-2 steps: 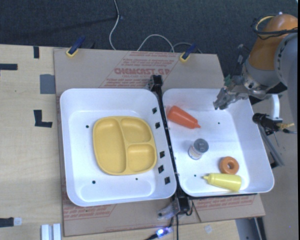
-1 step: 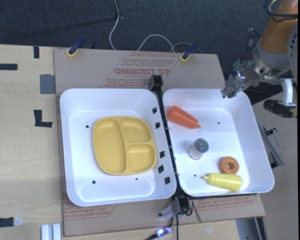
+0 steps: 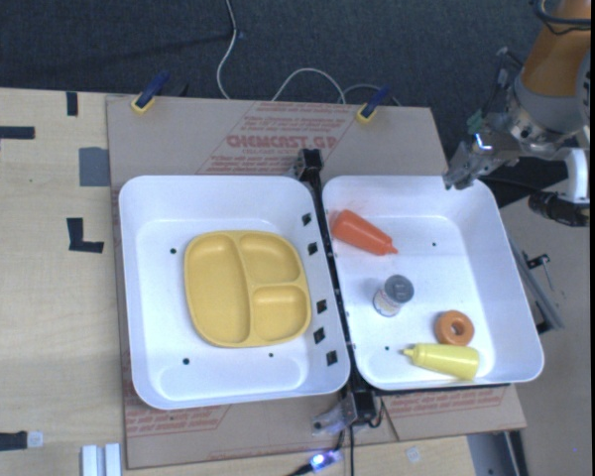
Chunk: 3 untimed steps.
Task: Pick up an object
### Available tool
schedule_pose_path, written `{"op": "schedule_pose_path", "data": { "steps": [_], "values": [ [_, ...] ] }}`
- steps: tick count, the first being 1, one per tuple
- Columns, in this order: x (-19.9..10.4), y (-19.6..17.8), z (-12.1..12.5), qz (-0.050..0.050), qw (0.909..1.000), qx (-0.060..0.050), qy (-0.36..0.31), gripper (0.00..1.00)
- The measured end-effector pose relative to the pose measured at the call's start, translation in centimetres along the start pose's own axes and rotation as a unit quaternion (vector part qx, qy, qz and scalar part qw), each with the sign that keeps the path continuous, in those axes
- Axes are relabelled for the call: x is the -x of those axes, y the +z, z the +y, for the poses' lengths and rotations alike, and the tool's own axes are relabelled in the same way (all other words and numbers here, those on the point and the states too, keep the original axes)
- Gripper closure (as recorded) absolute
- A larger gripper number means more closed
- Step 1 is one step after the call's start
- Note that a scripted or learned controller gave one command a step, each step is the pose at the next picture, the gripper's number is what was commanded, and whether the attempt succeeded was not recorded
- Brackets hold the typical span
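My gripper (image 3: 463, 172) hangs over the far right corner of the right bin (image 3: 496, 266), and from this slant I cannot tell how it is set. Nearest to me in that bin lies the orange carrot-shaped toy (image 3: 362, 233), with a small silver can (image 3: 393, 295), an orange ring (image 3: 455, 327) and a yellow squeeze bottle (image 3: 443, 359) closer to the front; the yellow divided plate (image 3: 246, 289) sits apart in the left bin (image 3: 149, 266). I judge the carrot light, smooth plastic and apt to roll, so I would take it across its thick end.
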<state>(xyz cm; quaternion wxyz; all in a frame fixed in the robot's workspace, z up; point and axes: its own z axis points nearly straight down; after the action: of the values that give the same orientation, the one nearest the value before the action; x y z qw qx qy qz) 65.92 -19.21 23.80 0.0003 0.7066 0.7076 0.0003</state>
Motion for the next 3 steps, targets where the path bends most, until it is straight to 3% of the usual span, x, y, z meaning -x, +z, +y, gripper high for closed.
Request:
{"op": "schedule_pose_path", "data": {
  "steps": [2, 3],
  "values": [
    [-12.2, -0.7, -2.4, 0.001, 1.0000, -0.002, -0.002, 1.00],
    [-17.2, 0.9, -3.4, 0.001, 1.0000, -0.002, -0.002, 1.00]
  ]
}}
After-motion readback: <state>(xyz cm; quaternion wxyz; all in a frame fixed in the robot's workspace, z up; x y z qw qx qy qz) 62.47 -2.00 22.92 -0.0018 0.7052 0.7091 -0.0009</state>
